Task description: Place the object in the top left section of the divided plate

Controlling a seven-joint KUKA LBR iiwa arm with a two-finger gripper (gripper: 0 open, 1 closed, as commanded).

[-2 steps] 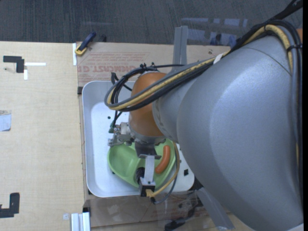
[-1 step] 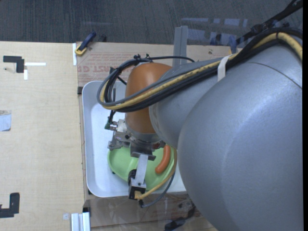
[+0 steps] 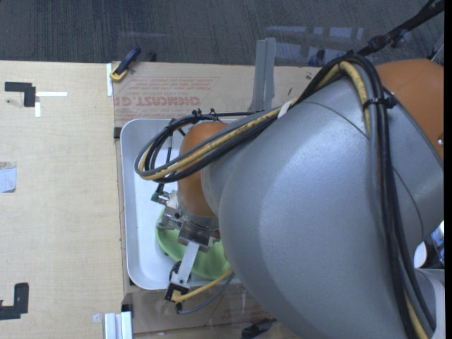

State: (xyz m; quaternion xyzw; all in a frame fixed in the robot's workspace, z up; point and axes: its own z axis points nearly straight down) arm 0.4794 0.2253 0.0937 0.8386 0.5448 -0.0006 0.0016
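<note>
Light green plate (image 3: 167,244): lies in the lower part of a shallow white bin (image 3: 126,189). The arm covers most of it, so just a curved slice of its left and lower rim shows, and its sections cannot be made out.
Hand (image 3: 186,230): low in the bin, over the left part of the plate, seen from above past the wrist. I cannot tell whether it is apart, together or clamped on anything.
Orange band (image 3: 196,164): just above the hand, over the middle of the bin.
Yellow and black cables (image 3: 152,155): loop out from the arm over the bin's upper left part and run back toward the wrist.
Large grey arm (image 3: 318,210): reaches in from the right and covers the bin's right side.
White bin: its left wall and rounded left corners show, with bare floor along the left side.
Brown cardboard sheet with red print (image 3: 169,90): shows beyond the bin's top edge.
Pale wooden table (image 3: 56,189): spreads left of the bin, with black L-shaped marks (image 3: 20,90) near its left edge.
Small blue and yellow thing (image 3: 127,61): at the table's far edge, near the cardboard's corner.
Dark grey carpet floor (image 3: 212,13): beyond the table.
</note>
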